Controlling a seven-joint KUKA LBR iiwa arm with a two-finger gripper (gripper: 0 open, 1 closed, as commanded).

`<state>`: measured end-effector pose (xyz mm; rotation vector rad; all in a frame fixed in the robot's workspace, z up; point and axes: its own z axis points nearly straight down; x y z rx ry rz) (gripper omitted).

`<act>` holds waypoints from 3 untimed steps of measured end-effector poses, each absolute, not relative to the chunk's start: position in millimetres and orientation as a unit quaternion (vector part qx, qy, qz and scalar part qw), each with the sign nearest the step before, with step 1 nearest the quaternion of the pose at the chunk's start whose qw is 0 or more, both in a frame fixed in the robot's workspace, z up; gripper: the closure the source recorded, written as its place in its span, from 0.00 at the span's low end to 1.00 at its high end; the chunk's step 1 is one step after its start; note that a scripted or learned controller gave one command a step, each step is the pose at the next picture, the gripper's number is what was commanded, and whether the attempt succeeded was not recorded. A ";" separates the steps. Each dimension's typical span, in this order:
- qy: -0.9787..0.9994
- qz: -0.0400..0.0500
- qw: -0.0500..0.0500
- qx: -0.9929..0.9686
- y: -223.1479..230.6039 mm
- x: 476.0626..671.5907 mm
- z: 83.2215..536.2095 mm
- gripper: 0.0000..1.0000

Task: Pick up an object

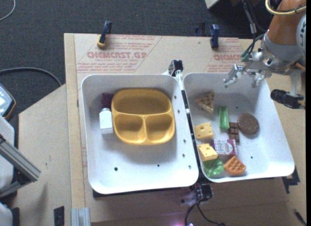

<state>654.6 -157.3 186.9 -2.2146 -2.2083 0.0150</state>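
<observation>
Grey gripper (234, 77) above right bin's (277, 137) far edge

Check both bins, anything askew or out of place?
Nothing spilled or damaged. The yellow divided plate sits flat in the left bin, the small white bottle beside it. Toy foods cluster in the right bin. The gripper hovers at its far edge.

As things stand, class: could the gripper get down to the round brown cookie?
Probably yes. The gripper hangs above the right bin, and the cookie lies uncovered below it.
</observation>
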 end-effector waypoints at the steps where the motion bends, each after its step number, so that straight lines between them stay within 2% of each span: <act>1: -0.707 0.000 0.000 -0.707 -157.0 658.0 196.9 0.00; 2: -0.708 0.002 0.002 -0.706 -155.2 665.8 150.0 0.00; 3: -0.707 -0.001 0.000 -0.707 -157.6 668.9 90.3 0.00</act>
